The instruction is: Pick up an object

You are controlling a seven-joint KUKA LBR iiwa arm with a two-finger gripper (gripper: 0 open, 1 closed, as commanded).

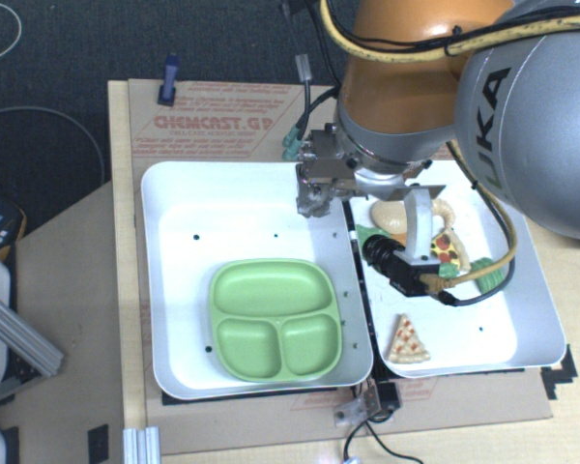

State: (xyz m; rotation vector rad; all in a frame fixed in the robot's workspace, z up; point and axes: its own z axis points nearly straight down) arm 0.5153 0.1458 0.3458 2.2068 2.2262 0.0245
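a table (133,356) carries two white bins. the hand (315,197) hangs over the far end of the wall between them; whether it is released or clenched i cannot tell. a pizza slice (407,340) lies free by the right bin's (527,341) near edge, likely the easiest pick: centre above it, descend straight, close across its width.

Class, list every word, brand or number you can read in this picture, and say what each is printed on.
"CHEMCAST G.P": large red letters on the brown board.
"UKA": large dark letters on the grey arm; the start of the name is cut off by the orange band.
The smaller red lines under the large letters, and the print at the board's front edge, are too blurred to read.
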